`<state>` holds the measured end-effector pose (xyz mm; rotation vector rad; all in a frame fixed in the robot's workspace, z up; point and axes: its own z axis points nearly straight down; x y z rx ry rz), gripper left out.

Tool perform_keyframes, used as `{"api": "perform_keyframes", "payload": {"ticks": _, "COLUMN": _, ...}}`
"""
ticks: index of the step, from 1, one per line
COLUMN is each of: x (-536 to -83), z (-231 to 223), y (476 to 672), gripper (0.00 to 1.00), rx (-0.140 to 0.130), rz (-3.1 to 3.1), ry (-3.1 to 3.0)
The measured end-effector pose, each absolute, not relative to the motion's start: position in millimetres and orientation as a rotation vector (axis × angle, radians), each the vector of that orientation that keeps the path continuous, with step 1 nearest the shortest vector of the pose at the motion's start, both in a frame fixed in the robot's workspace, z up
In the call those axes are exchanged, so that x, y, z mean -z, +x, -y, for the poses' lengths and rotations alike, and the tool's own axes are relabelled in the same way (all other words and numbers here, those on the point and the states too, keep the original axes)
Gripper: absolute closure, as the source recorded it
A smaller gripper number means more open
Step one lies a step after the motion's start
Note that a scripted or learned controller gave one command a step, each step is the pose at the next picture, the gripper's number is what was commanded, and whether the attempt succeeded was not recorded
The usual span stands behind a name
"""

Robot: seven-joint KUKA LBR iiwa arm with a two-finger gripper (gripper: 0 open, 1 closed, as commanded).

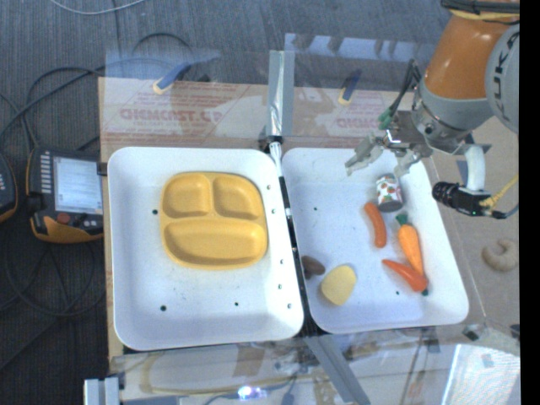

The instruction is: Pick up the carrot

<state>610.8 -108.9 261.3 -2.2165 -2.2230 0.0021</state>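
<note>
Since the carrot (410, 247) looks light, stiff and smooth, it is best gripped across its thick middle by the gripper (384, 153), jaws apart and empty.

Grey arm (504, 57), orange band (462, 56), black cables

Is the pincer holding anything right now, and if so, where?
Nothing held. The pincer hangs open over the right bin's far end, apart from the carrot.
</note>
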Motion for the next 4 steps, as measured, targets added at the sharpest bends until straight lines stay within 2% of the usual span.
{"api": "perform_keyframes", "payload": {"ticks": 1, "x": -128.4, "z": 150.8, "y": 552.2, "gripper": 0.0, "rx": -0.003, "rz": 2.157, "ry": -2.279}}
{"api": "perform_keyframes", "payload": {"ticks": 2, "x": -106.3, "z": 185.5, "y": 539.9, "gripper": 0.0, "rx": 0.029, "rz": 1.821, "ry": -2.544}}
{"api": "perform_keyframes", "payload": {"ticks": 3, "x": -98.2, "z": 192.6, "y": 515.0, "gripper": 0.0, "rx": 0.064, "rz": 1.888, "ry": -2.514}}
{"api": "perform_keyframes", "payload": {"ticks": 4, "x": -98.1, "z": 194.6, "y": 504.7, "gripper": 0.0, "rx": 0.065, "rz": 1.967, "ry": -2.459}}
